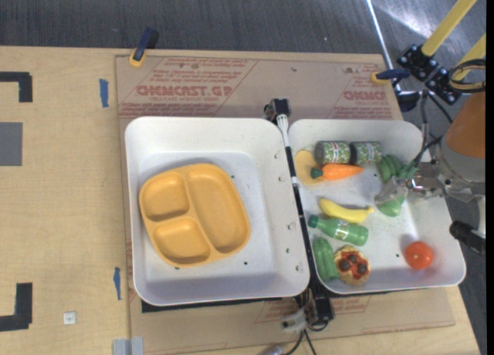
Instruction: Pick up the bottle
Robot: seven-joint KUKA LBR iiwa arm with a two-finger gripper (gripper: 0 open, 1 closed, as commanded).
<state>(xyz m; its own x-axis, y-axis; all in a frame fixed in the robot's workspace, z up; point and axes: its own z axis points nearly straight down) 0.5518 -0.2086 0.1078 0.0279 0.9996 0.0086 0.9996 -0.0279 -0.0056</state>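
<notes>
While my fingers (395, 189) hover low in the right white bin (455, 257), their spread unreadable beside a green object, the green plastic bottle (340, 228) lies beneath the yellow banana (345, 210).

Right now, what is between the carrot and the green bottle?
The yellow banana lies between the carrot above and the green bottle below, in the right bin, seen from the camera view.
</notes>
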